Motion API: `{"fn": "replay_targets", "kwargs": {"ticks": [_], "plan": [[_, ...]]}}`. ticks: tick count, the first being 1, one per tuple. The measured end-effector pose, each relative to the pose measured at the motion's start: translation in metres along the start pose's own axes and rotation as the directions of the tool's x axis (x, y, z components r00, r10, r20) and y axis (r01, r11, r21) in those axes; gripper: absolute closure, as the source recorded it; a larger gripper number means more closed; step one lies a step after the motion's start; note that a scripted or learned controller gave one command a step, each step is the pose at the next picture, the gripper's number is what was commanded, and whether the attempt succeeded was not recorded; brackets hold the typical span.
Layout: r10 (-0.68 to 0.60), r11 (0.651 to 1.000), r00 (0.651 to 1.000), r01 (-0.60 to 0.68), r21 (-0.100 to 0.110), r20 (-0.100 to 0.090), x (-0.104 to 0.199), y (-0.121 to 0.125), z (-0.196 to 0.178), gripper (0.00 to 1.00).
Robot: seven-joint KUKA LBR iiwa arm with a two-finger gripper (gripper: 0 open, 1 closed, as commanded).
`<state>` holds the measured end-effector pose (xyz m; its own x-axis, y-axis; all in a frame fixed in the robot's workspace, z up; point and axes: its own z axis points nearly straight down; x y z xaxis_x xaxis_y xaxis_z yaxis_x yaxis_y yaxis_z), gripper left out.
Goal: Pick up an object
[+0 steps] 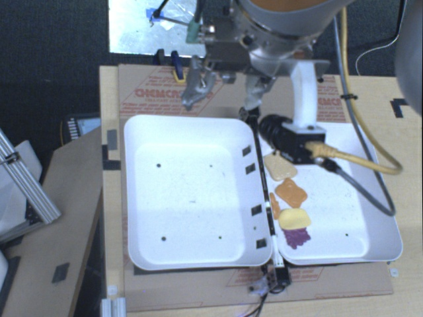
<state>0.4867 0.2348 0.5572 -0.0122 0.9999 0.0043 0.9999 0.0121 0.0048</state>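
Note:
My gripper [223, 95] hangs high over the far rim of the bins, near the divide between them. It is open: its two fingers [195, 88] stand wide apart with nothing between them. In the right bin [370, 240] a row of small items lies along the left wall: a tan flat piece [281, 168], an orange piece [291, 193], a yellow piece [295, 218] and a purple grape bunch [298, 238]. A thin orange stick [273, 204] lies beside them. The gripper is well above and behind these items.
The left bin [142, 177] sits next to the right one, joined by black clips along the shared wall. A black camera unit [285, 139] on a white bracket, with a yellow cable [360, 160], overhangs the right bin's far part.

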Motion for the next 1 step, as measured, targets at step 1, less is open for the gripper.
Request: {"fn": "replay_targets", "kwargs": {"ticks": [1], "plan": [[0.0,1.0,1.0,0.0,0.0,0.0,0.0,0.0,0.0,0.0]]}}
